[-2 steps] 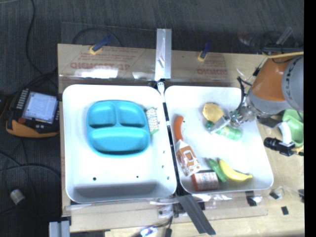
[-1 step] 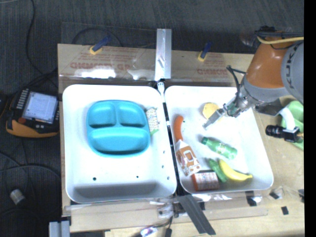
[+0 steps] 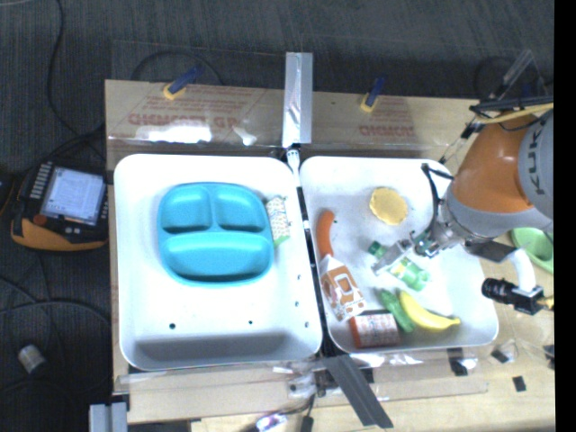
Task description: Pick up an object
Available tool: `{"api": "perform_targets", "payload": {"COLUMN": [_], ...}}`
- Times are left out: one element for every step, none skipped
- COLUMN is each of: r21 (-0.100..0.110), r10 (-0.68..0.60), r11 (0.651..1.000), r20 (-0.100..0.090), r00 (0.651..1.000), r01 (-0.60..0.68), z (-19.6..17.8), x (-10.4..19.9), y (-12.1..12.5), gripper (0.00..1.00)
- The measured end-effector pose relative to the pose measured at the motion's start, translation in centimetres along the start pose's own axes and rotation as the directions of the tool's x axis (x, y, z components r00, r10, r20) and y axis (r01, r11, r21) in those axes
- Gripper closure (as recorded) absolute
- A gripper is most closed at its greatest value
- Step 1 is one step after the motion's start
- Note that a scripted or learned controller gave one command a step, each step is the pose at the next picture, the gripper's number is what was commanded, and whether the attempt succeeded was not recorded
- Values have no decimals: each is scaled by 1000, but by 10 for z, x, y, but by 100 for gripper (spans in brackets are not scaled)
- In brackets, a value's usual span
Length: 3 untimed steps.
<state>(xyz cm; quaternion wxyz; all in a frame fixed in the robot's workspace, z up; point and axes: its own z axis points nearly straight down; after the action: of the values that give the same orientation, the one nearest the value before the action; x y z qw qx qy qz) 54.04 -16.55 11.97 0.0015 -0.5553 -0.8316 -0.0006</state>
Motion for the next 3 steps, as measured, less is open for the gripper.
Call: {"api": "perform_targets", "payload": {"r21": [-7,-11,-7], "r10": [108,29,-36], "r11": [994,1000,999], "r20": [3,11,10], "r00": [994,1000,999], "r01": [-108,-29,36], "z": [30,30,30], "x": [-4,-26,-25], "y": [1,81,5], "gripper": [0,0,0]}}
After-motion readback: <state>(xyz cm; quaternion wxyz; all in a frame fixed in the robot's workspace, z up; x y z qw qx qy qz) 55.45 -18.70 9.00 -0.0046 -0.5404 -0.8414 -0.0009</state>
